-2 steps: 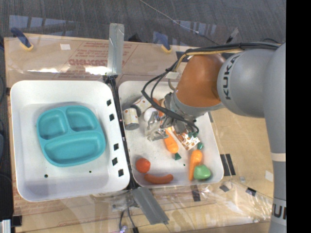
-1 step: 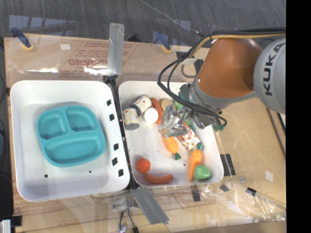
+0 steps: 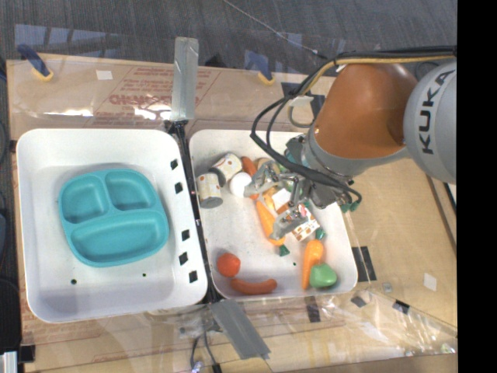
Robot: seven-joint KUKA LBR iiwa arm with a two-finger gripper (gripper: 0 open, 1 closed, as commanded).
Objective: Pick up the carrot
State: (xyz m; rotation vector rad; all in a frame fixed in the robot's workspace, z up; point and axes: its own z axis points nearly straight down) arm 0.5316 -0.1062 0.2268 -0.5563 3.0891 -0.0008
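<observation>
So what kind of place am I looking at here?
Probably a robotics lab test bench: a grey and orange KUKA arm reaches over two taped-down shallow white bins, one holding plastic toy food, the other a teal divided plate.

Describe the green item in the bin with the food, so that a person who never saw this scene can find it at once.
Start at the right white bin, the one under the arm. Go to its near right corner, where a small rounded green piece lies against the wall. It touches the lower end of an orange carrot, and it is the bin's one all-green item among red, orange and white toys.
</observation>
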